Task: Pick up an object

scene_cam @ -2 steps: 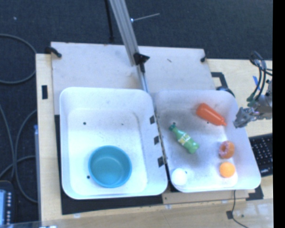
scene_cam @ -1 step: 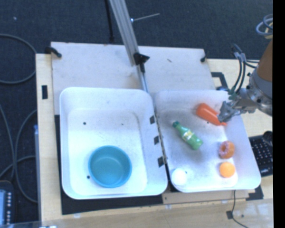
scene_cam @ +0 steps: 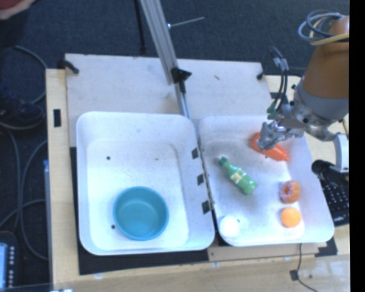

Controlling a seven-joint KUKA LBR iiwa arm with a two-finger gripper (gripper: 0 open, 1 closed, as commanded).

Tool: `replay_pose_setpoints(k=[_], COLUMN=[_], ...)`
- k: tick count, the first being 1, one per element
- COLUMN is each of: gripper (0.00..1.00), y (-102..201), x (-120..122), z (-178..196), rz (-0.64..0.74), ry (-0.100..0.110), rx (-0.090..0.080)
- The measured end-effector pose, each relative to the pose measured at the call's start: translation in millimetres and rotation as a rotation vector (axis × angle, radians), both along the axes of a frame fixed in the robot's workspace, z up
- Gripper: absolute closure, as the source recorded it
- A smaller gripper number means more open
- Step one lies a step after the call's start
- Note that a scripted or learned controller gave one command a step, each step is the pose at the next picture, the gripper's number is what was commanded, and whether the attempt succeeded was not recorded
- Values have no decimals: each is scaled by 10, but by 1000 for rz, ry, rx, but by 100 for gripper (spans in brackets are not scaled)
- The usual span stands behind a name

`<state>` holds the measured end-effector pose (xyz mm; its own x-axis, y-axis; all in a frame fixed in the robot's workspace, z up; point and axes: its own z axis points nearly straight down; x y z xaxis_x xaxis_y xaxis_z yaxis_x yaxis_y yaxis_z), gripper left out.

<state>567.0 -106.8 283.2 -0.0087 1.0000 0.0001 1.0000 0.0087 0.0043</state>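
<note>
A: From the camera above the bench (scene_cam: 59,163), we see the arm (scene_cam: 325,78) reaching in from the right, its claw (scene_cam: 269,140) lowered into the right bin (scene_cam: 216,132) near that bin's far edge.

B: We agree. The claw sits right over the orange carrot-like piece (scene_cam: 277,151), which lies near the bin's far right corner. Can we tell whether it grips it?

A: No. The claw overlaps the piece's left end, but we cannot tell how wide it stands, or whether anything sits inside it.

B: Toward the middle of that bin we see the green bottle (scene_cam: 238,176) lying on its side, tilted, its cap pointing to the far left.

A: By the right edge we find a doughnut-shaped thing (scene_cam: 290,191), and just nearer to us an orange ball (scene_cam: 291,217). At the near left corner rests a white ball (scene_cam: 230,226).

B: In the left bin (scene_cam: 97,132) we see a blue bowl (scene_cam: 140,212), upright, toward the near edge. A grey metal pole (scene_cam: 161,38) slants over the far side of the bench.
</note>
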Motion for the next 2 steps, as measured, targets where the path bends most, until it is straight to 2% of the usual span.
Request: replay_pose_setpoints(k=[1,2], gripper=[100,100], y=[444,950], x=[131,89], z=[-12,-97], rz=[-1,-1], ry=[-1,7], rx=[-1,2])
